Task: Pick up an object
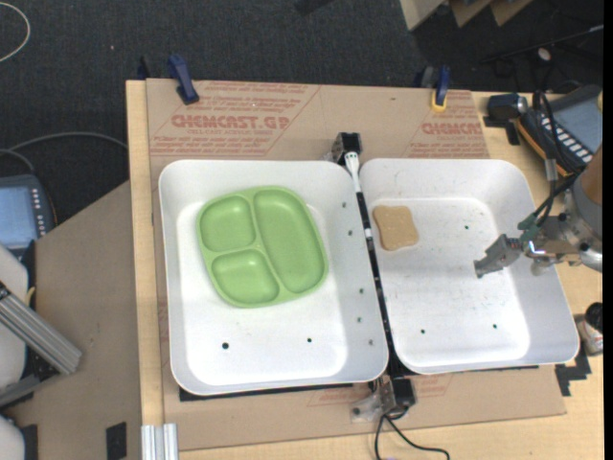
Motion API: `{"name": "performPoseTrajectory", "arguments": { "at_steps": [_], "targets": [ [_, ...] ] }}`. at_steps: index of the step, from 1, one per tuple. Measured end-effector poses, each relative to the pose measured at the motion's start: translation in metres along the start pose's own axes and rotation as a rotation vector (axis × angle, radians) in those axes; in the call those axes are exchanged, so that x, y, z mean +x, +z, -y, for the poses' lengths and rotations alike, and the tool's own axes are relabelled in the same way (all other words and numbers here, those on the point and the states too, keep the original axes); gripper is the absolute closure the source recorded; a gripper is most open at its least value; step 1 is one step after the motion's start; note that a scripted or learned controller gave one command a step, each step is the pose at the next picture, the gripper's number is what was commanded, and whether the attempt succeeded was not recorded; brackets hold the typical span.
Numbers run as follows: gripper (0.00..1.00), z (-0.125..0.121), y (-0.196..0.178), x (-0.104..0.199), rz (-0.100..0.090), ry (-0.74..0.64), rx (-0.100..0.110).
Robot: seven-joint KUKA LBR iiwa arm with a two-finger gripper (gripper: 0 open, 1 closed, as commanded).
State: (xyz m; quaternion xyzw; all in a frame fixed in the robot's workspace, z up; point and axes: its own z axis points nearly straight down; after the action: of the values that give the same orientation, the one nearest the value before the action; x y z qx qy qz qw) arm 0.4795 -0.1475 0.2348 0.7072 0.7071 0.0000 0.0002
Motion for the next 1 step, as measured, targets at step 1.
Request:
{"name": "performPoseTrajectory", "arguments": {
  "at_steps": [1],
  "targets": [
    [1.0, -0.0008, -0.0107, -0.0002, 0.002, -0.001, -0.004]
  ]
}}
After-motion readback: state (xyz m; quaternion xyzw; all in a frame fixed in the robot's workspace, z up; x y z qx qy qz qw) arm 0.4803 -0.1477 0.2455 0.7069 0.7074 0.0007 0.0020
